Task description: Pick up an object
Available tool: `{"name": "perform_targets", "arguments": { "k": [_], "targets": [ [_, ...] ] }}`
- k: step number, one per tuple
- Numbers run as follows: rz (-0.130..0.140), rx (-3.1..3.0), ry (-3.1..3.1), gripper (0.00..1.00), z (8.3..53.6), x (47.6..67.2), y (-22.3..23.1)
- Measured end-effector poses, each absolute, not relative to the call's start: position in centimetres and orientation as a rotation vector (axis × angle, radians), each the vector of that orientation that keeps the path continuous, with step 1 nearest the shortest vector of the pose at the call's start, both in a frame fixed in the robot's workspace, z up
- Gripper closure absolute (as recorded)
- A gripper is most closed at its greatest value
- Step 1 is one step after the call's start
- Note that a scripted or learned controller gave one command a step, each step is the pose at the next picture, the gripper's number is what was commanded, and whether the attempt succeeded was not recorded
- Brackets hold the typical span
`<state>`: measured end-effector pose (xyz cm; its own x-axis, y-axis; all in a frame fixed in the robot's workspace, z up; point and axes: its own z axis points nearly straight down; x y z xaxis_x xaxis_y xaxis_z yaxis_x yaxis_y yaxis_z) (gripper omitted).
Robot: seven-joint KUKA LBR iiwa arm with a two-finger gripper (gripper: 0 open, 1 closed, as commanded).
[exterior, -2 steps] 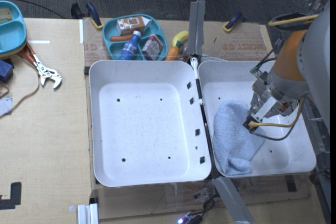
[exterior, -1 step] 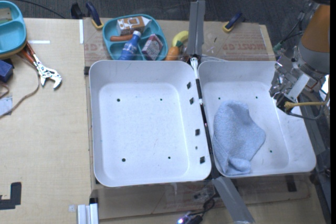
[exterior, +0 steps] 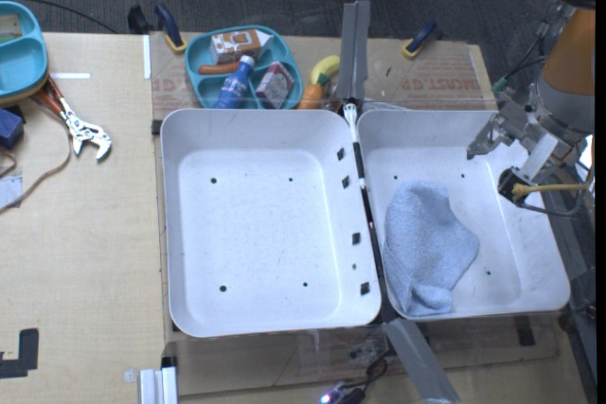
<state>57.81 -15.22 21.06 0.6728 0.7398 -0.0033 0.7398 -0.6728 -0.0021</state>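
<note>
Spanning the bench side by side: two shallow white bins, the left bin (exterior: 256, 213) bare-floored, the right bin (exterior: 492, 293) bearing the one thing worth picking. Lying there across the near-left part of the floor, close against the wall shared with the left bin: a crumpled grey cloth (exterior: 428, 246), longer than wide, long axis running roughly from the bin's middle down toward the near edge, ending in a bunched fold at the near end. Hanging over the far-right corner of the same bin, above the rim: the gripper (exterior: 494, 139), nothing visible between its fingers, though how far apart cannot be told at this size and slant. Judging from this: cloth set to the left of and nearer than the gripper, apart from it, so a reach inward across the bin and downward called for. Sitting beyond the bins, small and out of play: a blue tray (exterior: 241, 66) of oddments.
</note>
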Motion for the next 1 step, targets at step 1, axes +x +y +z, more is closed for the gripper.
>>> {"name": "perform_targets", "arguments": {
  "k": [1],
  "targets": [
    [0.010,-2.977,-0.997,0.00,18.63,53.22,-16.66]
  ]
}}
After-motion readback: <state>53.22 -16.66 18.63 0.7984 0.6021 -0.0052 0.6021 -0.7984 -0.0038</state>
